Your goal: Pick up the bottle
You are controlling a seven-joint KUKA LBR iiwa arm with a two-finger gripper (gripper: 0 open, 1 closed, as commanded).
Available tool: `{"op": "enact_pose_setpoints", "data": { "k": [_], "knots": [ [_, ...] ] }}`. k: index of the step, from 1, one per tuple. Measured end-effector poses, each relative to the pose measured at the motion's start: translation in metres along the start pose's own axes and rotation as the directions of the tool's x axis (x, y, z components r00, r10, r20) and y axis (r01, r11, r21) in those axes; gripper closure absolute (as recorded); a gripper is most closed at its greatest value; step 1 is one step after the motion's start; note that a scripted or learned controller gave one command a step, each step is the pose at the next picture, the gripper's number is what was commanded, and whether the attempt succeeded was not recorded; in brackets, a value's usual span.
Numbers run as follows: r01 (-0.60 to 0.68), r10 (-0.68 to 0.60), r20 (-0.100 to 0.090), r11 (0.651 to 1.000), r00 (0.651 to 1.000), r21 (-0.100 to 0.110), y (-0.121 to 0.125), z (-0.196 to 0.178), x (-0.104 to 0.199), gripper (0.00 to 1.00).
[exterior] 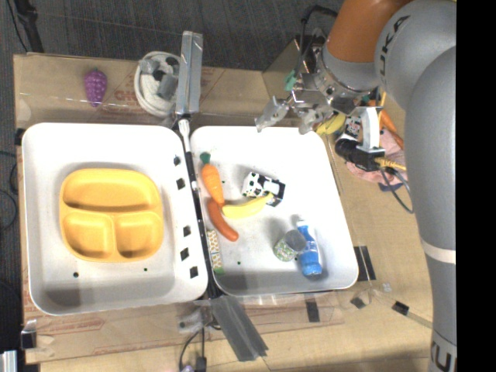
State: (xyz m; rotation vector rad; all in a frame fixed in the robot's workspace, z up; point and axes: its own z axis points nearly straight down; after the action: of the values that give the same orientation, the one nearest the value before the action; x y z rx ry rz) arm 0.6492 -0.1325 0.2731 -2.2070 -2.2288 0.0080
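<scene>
Left bin (46, 285): you have a yellow divided tray (112, 211), three compartments, lying flat.

Far bench, left: a small purple grape bunch (95, 86), and a white roll (155, 84) whose make-up you cannot tell.

Right bin (329, 177), left side: an orange carrot (211, 183), a yellow banana (246, 206) crossing a red-orange piece (223, 225), and a black-and-white patterned item (262, 185) touching the banana's far end; you cannot tell what it is.

Right bin, near right corner: the bottle (308, 250), blue-capped, lying on its side, with a grey-green lump (288, 246) touching its left.

Far rim of the right bin: the gripper (288, 113), fingers parted, gripping nothing, well apart from the bottle.

Right: the arm (418, 91) is cut off by the frame; cables and clutter (368, 149) under it are hard to make out.
</scene>
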Motion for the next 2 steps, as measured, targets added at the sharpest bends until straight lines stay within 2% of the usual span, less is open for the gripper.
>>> {"op": "enact_pose_setpoints", "data": {
  "k": [1, 2],
  "knots": [
    [0.486, -0.486, 0.001, 0.874, 0.874, -0.002, -0.063, 0.029, -0.032, 0.00],
    [0.591, -0.591, 0.001, 0.806, 0.806, -0.003, -0.105, 0.088, -0.057, 0.00]
  ]
}}
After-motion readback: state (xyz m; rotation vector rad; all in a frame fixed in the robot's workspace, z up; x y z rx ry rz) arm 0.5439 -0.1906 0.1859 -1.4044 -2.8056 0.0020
